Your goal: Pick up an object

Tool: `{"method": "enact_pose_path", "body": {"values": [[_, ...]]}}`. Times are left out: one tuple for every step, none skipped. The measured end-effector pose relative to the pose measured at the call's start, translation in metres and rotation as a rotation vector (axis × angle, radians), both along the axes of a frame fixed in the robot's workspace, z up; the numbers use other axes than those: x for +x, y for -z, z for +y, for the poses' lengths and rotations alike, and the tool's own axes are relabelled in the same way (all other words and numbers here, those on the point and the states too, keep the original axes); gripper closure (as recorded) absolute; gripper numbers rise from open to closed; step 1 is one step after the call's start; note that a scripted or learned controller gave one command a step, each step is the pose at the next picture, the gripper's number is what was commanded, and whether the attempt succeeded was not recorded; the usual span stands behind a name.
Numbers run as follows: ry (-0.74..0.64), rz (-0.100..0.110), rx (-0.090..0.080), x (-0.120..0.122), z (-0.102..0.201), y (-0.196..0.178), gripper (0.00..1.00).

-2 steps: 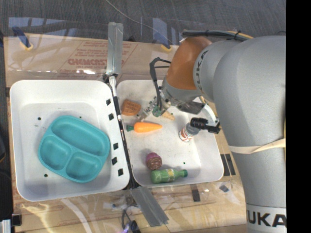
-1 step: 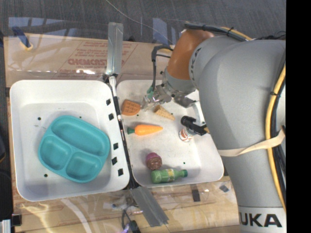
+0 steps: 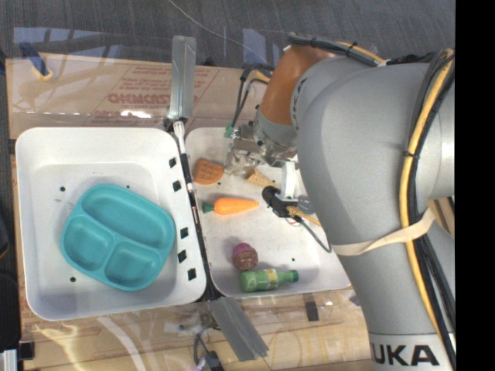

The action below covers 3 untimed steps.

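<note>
Two shallow white bins sit side by side on the bench, seen from above at a slant. The left bin [image 3: 31,207] holds a teal plate [image 3: 117,236] with three compartments, lying flat towards its near side. The right bin [image 3: 220,242] holds the small items on offer for picking.

The grey arm [image 3: 363,153] reaches in from the right, its orange band [image 3: 282,79] above the wrist, and the gripper [image 3: 246,159] is low over the far end of the right bin. Whether the claw is open or closed cannot be told from this angle, and no item can be seen in its grasp.

Just beside the gripper, at the bin's far-left corner, lies an orange-brown waffle [image 3: 207,171], squarish with a gridded face. A small tan wedge [image 3: 256,178] lies right under the gripper; contact cannot be judged.

Nearer the middle lies an orange carrot [image 3: 234,205] with a green stub, its tip pointing right. Towards the near end sit a dark purple ball [image 3: 244,256] and, just beside it, a green bottle [image 3: 267,280] on its side, cap to the right.
</note>
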<state>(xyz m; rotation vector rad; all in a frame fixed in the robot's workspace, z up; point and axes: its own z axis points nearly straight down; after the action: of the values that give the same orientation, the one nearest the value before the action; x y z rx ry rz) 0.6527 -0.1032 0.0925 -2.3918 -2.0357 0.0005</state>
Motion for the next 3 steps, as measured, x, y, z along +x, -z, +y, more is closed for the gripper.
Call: {"method": "enact_pose_path", "body": {"values": [[0.147, 0.0, -0.001, 0.0039, 0.0103, -0.003, 1.0], [0.474, 0.0, 0.0, 0.0039, 0.0115, 0.0005, 1.0], [0.75, -0.001, 0.0, 0.004, 0.0064, -0.0005, 1.0]]}}
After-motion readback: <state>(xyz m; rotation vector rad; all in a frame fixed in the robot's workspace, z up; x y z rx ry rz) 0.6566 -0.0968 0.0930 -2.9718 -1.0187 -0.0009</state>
